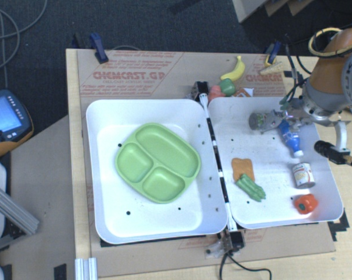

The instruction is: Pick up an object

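In the right bin (275,214), toward its far edge, the gripper (279,120) sits low beside a blue-and-white tube (290,137). You cannot tell from this slant whether the fingers are spread or pressed together, and nothing shows between them, so count nothing as held.

The tube lies flat, its white cap pointing toward the bin's near right corner. It looks light, probably soft-walled and smooth, so it may slip or squash; take it across the middle of the body, not at the cap.

A small grey lump (258,120) lies just beside the gripper on the side of the bins' shared wall; what it is made of is unclear.

Other candidates:
- a small white can (303,175) near the right edge, stiff and round, likely to roll
- an orange-red toy fruit (305,203) at the near right corner
- a green vegetable toy (251,188) touching an orange slab (242,168) near the shared wall

The left bin (105,156) carries a green divided plate (157,163): broad, shallow, a poor pinch.
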You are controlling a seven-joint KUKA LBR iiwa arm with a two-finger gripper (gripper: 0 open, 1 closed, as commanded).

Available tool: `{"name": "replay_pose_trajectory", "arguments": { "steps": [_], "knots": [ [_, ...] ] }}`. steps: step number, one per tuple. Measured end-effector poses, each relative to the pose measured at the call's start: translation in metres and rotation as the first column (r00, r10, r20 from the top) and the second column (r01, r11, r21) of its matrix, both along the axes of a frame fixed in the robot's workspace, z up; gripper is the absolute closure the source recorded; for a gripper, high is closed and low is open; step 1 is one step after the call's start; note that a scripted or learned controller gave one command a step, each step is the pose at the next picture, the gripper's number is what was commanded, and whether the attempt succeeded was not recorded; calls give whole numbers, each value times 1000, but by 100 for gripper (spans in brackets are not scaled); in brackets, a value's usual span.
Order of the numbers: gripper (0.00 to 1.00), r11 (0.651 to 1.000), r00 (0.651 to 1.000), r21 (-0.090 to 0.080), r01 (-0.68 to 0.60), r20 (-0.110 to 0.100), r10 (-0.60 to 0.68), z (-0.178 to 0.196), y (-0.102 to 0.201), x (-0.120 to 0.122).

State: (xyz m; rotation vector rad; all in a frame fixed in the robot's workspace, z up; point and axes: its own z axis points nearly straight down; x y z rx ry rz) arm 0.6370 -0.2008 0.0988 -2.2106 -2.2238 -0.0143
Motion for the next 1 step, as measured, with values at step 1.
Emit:
{"name": "replay_pose_trajectory", "arguments": {
  "steps": [1],
  "knots": [
    [100, 1000, 1000, -13, -1, 9, 1, 12, -4, 2]
  ]
}}
